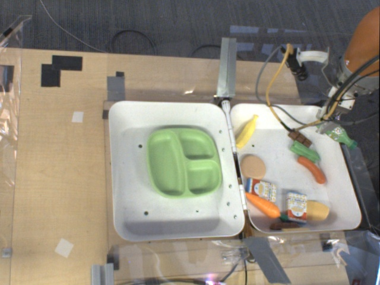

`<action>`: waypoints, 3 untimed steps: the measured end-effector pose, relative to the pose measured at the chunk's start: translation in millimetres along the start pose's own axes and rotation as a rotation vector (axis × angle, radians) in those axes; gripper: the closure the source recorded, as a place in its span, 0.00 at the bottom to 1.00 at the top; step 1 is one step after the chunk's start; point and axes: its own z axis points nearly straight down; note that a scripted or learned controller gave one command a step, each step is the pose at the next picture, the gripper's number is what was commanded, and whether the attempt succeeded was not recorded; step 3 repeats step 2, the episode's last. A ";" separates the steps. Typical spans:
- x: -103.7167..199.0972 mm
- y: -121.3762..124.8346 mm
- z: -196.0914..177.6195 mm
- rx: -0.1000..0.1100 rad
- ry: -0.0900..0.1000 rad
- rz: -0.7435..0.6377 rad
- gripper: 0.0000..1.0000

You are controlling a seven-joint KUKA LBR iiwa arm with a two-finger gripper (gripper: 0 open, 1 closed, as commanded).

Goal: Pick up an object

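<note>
Mostly cropped: arm [363, 40] at right edge; carrot [263, 205] overlaps carton [262, 189].

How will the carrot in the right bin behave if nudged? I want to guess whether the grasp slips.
The carrot looks smooth and tapered, so fingers may slide toward its thin end. Its round body probably rolls when pushed. It looks like a stiff toy, likely light.

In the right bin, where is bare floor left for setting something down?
The right white bin is bare mid-floor, between the tan round disc and orange sausage-shaped toy, and along its back beside the yellow banana. Its front is crowded around the orange carrot.
</note>
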 end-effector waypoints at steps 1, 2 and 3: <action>2.9 -0.4 -88.1 0.000 0.003 -0.130 1.00; 2.4 -0.9 -130.5 0.000 -0.001 -0.132 1.00; 2.4 -0.9 -130.5 0.000 -0.001 -0.132 1.00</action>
